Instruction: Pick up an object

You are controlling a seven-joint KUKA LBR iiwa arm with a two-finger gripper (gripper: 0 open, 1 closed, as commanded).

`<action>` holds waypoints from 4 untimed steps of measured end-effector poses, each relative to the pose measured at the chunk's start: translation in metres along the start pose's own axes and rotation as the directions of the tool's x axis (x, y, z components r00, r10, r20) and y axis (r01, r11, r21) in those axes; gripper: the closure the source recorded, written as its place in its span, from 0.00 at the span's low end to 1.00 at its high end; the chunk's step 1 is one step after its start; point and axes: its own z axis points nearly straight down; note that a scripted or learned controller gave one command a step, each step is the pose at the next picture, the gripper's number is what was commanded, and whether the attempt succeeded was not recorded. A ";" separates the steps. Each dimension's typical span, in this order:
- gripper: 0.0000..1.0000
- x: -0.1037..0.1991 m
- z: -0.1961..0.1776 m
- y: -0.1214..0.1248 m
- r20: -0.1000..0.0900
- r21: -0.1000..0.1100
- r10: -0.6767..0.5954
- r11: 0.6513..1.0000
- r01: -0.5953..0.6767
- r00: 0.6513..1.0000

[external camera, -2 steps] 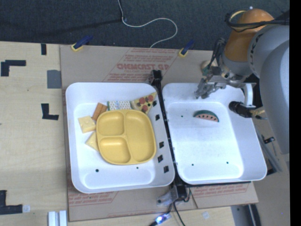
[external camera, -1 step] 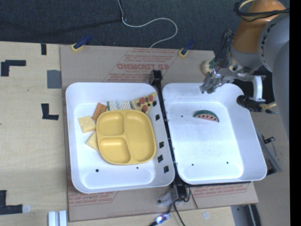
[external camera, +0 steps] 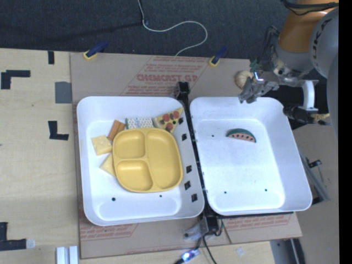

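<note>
A watermelon slice (external camera: 242, 135) lies alone in the right bin (external camera: 275, 197), near its far side. My gripper (external camera: 248, 94) hangs over that bin's far rim, up and slightly right of the slice and apart from it. A small beige round thing (external camera: 241, 79) sits just behind the gripper, close to its left side; whether it touches the gripper is unclear. In the left bin (external camera: 137, 213) a yellow divided plate (external camera: 147, 159) lies with a pizza slice (external camera: 169, 119), a brown piece (external camera: 115, 129) and a pale cracker (external camera: 102, 144) around it.
The two bins meet at a black divider (external camera: 190, 147) on a cardboard sheet (external camera: 159, 76). A white cable (external camera: 176, 26) loops across the dark cloth behind. The arm's orange band (external camera: 300, 32) and grey wrist stand at the upper right.
</note>
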 end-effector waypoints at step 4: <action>1.00 0.137 -0.001 -0.029 -0.001 0.002 0.000 1.000 0.000 1.000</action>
